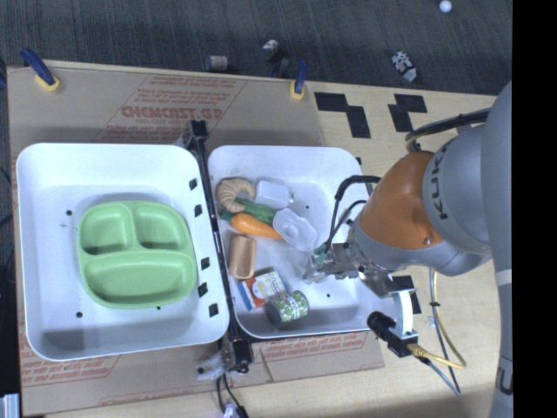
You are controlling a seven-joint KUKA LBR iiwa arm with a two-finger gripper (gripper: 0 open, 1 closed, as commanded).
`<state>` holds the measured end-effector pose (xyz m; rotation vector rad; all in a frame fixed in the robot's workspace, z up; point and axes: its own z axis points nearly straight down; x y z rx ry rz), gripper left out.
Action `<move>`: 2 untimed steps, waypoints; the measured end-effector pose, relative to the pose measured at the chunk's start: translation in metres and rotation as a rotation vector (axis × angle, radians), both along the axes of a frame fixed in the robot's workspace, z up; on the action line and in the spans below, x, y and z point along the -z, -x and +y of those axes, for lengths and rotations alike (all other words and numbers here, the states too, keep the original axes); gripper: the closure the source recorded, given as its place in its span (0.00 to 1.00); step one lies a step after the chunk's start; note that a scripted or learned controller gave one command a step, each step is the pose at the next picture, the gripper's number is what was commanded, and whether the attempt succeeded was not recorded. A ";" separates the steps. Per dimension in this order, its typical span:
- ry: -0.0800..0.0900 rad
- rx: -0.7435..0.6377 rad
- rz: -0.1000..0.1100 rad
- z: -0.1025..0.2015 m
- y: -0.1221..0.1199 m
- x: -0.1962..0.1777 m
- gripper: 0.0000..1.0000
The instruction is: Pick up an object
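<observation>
arm (409,212) over right bin (335,165) | green tray (137,253) in left bin (39,233)

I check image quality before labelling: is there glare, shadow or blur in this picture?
Camera view: lighting even, soft shadow along the left bin's inner walls; mild glare on the clear cup; small items in the right bin slightly soft; gripper dark, details unclear.

You can't see the gripper's (324,266) fingertips clearly; they blur into a dark tangle of cables at the right bin's (287,157) far side, so their state stays unreadable. The arm (452,207) runs off the right edge, cut off past the orange band (396,207). The croissant (231,192) is partly covered by the green item (253,207) and carrot (255,225). The small can's (288,307) label is too small to read. Tiny objects on the dark floor (130,16) above the bench are too small to identify.
</observation>
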<state>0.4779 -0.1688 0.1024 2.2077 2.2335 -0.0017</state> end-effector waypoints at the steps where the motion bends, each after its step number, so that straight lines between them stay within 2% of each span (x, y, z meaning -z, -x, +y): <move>1: 0.001 0.008 -0.003 -0.042 0.000 -0.133 1.00; 2: -0.001 0.005 0.001 -0.025 0.001 -0.123 1.00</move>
